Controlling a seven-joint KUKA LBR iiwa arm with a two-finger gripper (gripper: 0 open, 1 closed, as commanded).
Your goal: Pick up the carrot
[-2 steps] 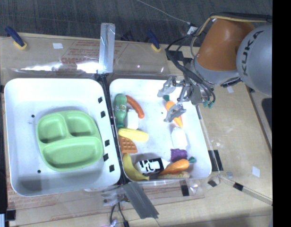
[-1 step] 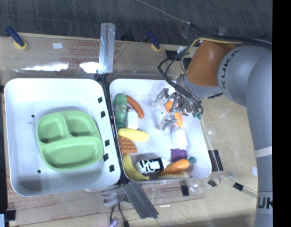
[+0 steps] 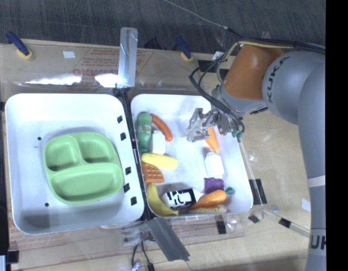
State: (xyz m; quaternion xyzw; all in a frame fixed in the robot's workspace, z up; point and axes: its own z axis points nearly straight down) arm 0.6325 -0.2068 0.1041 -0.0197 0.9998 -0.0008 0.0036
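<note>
The left bin is a shallow white tray with rounded corners and smooth, faintly glossy walls. In it lies a light green plate, matte plastic, moulded into three compartments: two small ones at the top and one broad one below. A grey metal bracket stands upright at the far end of the seam between the bins.

The right bin is of the same white plastic and holds a scatter of toy food. Along its left wall lie a green cucumber-like piece and an orange-red sausage beside it, then a yellow corn cob, a ridged brown waffle and a curved yellow banana. A black and white block sits just right of the banana. Near the front wall rest a purple bunch of grapes and an orange pepper-like piece. A white cylinder lies just above the grapes.

The carrot is a short orange cone, smooth, with its point towards the front of the bin. It lies near the right wall, just above the white cylinder. The metal gripper hangs over its upper end, fingers spread narrowly; the carrot is not seen between them.

The bench is pale wood under clear plastic sheet, with blue clamps at its far edge and dark carpet beyond.
</note>
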